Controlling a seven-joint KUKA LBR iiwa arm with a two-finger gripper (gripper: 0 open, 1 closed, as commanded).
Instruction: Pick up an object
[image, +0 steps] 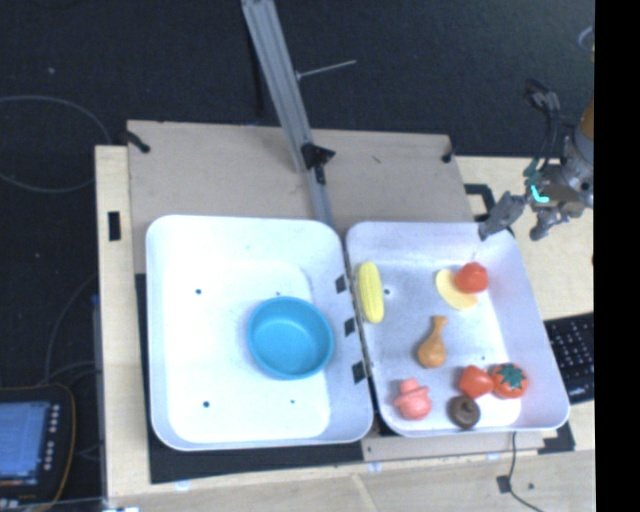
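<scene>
Gripper (520, 222) parked just off the right bin's (400, 250) top right corner, fingers spread wide, gripping nothing. Probably staged there to drop in from the arm's side. Closest grab: tomato (471, 277) on a yellow slice (450, 291), near that corner. Further out: corn (370, 291) by the divider, drumstick (433, 343) mid-bin. Blue bowl (290, 337) alone in left bin (200, 260).

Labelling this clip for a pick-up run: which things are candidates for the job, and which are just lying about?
Job: claw; corn cob; chicken drumstick; red tomato; pink toy; brown doughnut.
Lying about: blue bowl; keyboard; handheld screen.
</scene>
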